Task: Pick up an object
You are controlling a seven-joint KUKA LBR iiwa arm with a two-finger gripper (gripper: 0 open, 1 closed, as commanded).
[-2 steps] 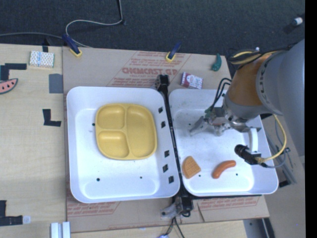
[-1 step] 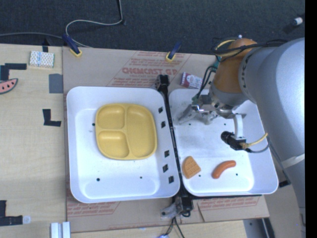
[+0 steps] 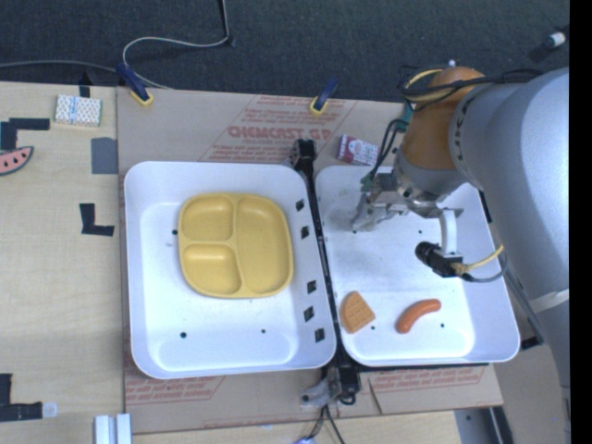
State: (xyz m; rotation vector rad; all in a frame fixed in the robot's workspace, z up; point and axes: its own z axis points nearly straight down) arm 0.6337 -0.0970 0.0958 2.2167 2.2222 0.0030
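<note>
We see the pincer low over the right bin, its fingers slightly spread and pinching nothing. Well apart from it, toward the bin's near side, lie a curved orange-red sausage and a small tan cracker.
</note>
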